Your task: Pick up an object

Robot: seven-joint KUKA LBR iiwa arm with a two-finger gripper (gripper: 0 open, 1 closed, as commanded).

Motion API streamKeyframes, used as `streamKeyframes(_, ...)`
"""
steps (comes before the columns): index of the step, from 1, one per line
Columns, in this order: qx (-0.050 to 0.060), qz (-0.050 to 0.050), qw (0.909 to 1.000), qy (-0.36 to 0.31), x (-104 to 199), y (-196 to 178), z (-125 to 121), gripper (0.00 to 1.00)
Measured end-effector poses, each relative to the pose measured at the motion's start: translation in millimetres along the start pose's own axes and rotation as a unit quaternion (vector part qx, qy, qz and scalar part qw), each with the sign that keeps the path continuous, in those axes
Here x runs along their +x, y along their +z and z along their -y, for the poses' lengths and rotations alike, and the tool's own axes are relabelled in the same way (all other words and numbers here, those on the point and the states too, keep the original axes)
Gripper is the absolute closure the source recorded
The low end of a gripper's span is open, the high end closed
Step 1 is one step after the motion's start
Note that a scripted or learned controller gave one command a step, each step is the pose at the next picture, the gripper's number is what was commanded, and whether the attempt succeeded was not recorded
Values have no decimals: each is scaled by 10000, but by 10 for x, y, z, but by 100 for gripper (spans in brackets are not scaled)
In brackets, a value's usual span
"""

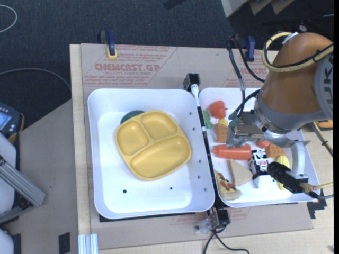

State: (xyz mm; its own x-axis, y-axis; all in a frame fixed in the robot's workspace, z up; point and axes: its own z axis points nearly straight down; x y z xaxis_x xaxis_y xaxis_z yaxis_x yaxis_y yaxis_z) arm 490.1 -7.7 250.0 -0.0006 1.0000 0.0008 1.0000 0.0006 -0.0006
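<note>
Nearest corner: a flat printed piece (226,185), perhaps a pizza slice, is lying at the front of the right bin (249,198); its detail is too small to be sure of.
Wedge: a pale beige wedge (241,174), matte and smooth, is lying just behind it.
Carrot: an orange carrot (231,152), glossy and tapering, is lying across the right bin near the divide, just in front of the claw.
Claw: the claw (237,137) is hanging low over the carrot; I cannot tell whether it is spread, pressed together or pinching anything.
Hidden: the arm (294,83), grey with a rounded orange shell, is covering much of the right bin; a curved yellow piece (283,161) is peeking out beside it.
Left bin: the left bin (106,184), smooth white with rounded corners, is holding a yellow plate (153,144) with three compartments, sitting askew.
Green shape: a dark green round shape (131,115) is poking out from under the plate's far edge, mostly hidden.
Red toy: a rounded red toy (217,109) is sitting toward the back of the right bin, its kind unclear.
Tabletop: the tabletop (159,62), a brown board with faded red lettering, is carrying both bins; a blue clamp (110,42) is gripping its far edge.
</note>
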Motion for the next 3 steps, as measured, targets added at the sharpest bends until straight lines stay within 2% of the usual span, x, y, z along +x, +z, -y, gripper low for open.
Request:
streamKeyframes(1,54,-14,10000,-49,996,698,136,100)
streamKeyframes(2,-3,0,10000,11,932,554,107,100)
streamKeyframes(3,-109,-16,9999,-2,764,-2948,103,100)
